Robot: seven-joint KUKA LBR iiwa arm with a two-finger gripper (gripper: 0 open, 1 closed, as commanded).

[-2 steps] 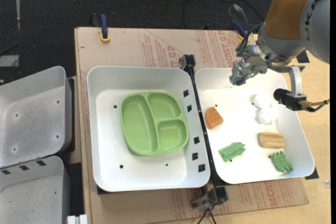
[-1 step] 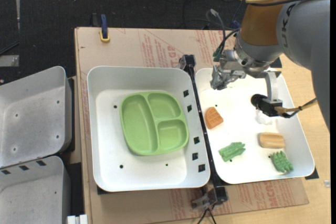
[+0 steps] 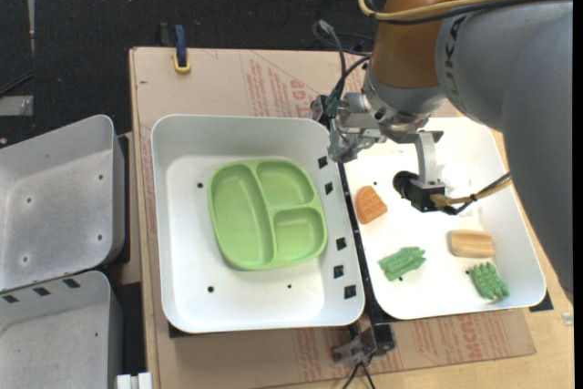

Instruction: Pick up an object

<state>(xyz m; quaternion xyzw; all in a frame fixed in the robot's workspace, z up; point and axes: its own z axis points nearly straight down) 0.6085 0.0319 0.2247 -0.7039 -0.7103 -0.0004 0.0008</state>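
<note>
— Where are the jaws?
— Over the far corner of the shallow white bin on the arm's side [image 3: 483, 150], hard by the rim it shares with the other shallow white bin [image 3: 182, 137]. The wrist hides them, so I cannot tell how far open they are, nor whether anything is in them.
— What is there to pick?
— Nearest is the small orange wedge-shaped block [image 3: 370, 203]. From the jaws it lies toward the near edge of the table [image 3: 228, 73], a touch over to the arm's side, close beside the shared rim. Its long axis runs roughly in line with that path, tilted a little.
— Anything else?
— Further the same way, a knobbly green plastic piece [image 3: 402, 262]; well off toward the arm's side, a tan loaf-shaped piece [image 3: 471, 243] and a second knobbly green piece [image 3: 488, 281]. Across the rim, on the jaws' other side, a light green plastic tray with three compartments [image 3: 269, 214] lies flat.
— Which would you go for?
— The orange block, I think: a short pull toward the near edge should bring the jaws above it, and they would best close across its narrow width, clear of the rim
</note>
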